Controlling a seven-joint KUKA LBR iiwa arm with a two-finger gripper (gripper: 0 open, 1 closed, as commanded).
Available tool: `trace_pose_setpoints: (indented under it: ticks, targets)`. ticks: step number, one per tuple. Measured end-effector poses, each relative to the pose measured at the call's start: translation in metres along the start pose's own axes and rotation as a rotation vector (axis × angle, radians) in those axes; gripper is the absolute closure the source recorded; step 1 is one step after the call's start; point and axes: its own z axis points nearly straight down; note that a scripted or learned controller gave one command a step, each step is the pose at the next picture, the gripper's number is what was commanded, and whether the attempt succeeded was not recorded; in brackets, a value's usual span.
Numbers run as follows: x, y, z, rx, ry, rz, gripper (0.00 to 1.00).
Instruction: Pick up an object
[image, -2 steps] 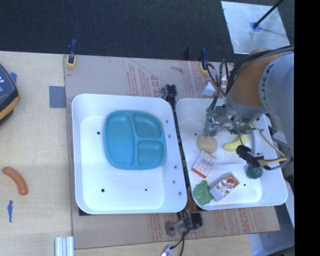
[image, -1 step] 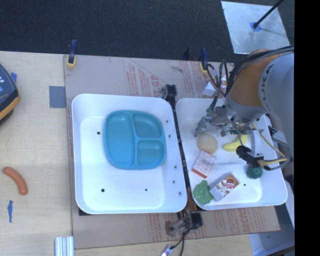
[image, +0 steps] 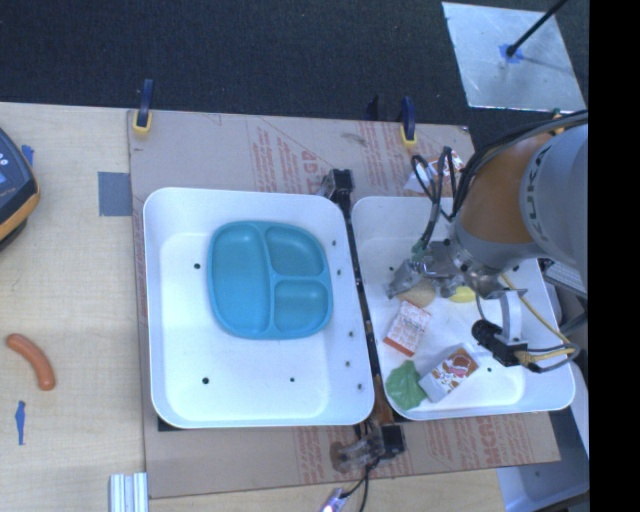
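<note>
Your arm (image: 520, 195) comes in from the right, low over the right bin (image: 375, 225). Its bulk covers the bin's upper right part. The gripper (image: 425, 270) sits at the tangle of metal and cables near the bin's middle; you cannot tell from this angle whether anything is caught there, and the finger gap is not readable.

Candidates in that bin: a tan lump (image: 420, 295) just under the gripper, partly hidden by it; a yellow item (image: 461, 294) beside it, mostly covered by the wrist; a red-and-white packet (image: 408, 328); a green piece (image: 404, 386) at the front edge, touching a small printed packet (image: 450, 372).

The left bin (image: 170, 300) holds a blue divided tray (image: 270, 279), fully visible. An orange sausage shape (image: 32, 360) lies on the bench far left. A dark device (image: 14, 190) is cut off by the left edge.
</note>
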Motion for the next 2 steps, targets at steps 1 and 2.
trace_pose_setpoints:
  ticks: [1,2]
  targets:
    - [-0.0011,0.0000,-0.0104,0.002,-0.001,-0.002,1.00]
    - [-0.0011,0.0000,-0.0103,0.002,-0.002,-0.002,0.00]
